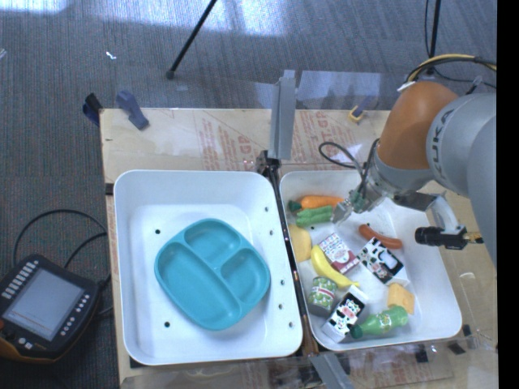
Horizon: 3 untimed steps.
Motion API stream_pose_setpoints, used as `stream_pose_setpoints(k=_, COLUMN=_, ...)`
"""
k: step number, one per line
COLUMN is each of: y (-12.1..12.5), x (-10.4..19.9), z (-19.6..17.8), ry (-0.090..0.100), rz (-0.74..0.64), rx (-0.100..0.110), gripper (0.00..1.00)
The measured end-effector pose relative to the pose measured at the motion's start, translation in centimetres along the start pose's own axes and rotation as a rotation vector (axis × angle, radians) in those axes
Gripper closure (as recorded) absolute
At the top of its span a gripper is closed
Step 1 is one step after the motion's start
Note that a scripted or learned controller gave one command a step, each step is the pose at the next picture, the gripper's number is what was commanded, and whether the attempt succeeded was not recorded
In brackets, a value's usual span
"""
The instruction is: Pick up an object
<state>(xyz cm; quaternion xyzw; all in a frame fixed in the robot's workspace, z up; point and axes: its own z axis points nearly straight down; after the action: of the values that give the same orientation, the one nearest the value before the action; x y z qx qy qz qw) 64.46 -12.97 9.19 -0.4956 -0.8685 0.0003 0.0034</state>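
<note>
My gripper [349, 208] hangs over the upper left part of the right bin [448, 297], just right of a green cucumber [315, 215] and an orange carrot [321, 202]. A red sausage [381, 237] lies to its lower right. Further down the bin lie a yellow banana [328, 267], a pink carton [339, 252], a cow-patterned carton [379, 260], a second cow carton [347, 313], a small can [323, 292], a green bottle [379, 322] and a yellow cheese wedge [400, 297]. I see nothing held in the gripper.
The left bin [123, 217] holds a blue divided plate [212, 272]. A grey upright post [283, 120] stands behind the bins' shared edge. A black cable [336, 154] loops behind the right bin. A control pendant [45, 305] lies on the floor at the left.
</note>
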Motion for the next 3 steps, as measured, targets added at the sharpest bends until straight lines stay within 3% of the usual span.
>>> stream_pose_setpoints(k=1, y=3.7, x=6.3, z=-9.3, ry=-0.003, rz=0.056, rx=-0.002, gripper=1.00)
stream_pose_setpoints(k=2, y=3.7, x=6.3, z=-9.3, ry=-0.003, rz=0.056, rx=-0.001, gripper=0.00)
stream_pose_setpoints(k=3, y=2.0, x=3.5, z=0.7, ry=-0.003, rz=0.018, rx=-0.001, gripper=0.00)
